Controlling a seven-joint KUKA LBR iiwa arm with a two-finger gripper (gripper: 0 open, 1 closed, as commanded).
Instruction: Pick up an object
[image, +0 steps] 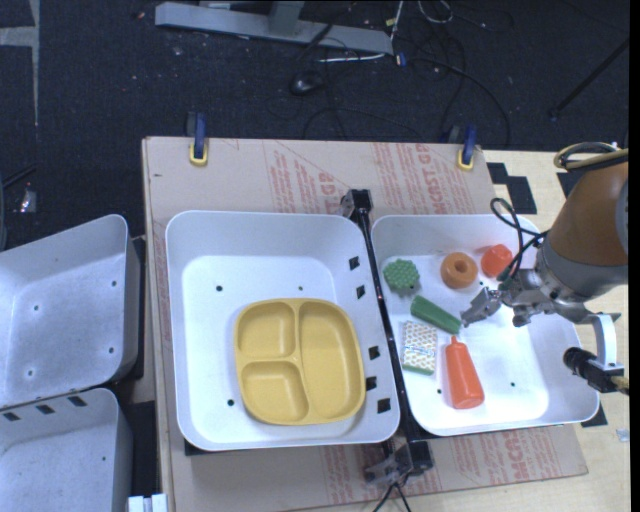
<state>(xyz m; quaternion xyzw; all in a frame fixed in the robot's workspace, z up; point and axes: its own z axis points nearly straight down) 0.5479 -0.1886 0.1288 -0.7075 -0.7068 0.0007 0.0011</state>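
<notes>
Desk (260, 180) board with faint red print, unreadable, glossy yellow three-compartment tray (298, 360), smooth orange bottle (461, 374), tool (497, 306) fingers apart, holding nothing

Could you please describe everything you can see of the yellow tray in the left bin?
The yellow tray is a smooth divided plate with rounded corners that looks like plastic. Raised ridges split it into three compartments: two side by side at the far end and one wider one nearer the camera. It lies flat and slightly turned on the floor of the left bin, towards its near edge, apart from the walls. Nothing lies in it.
</notes>
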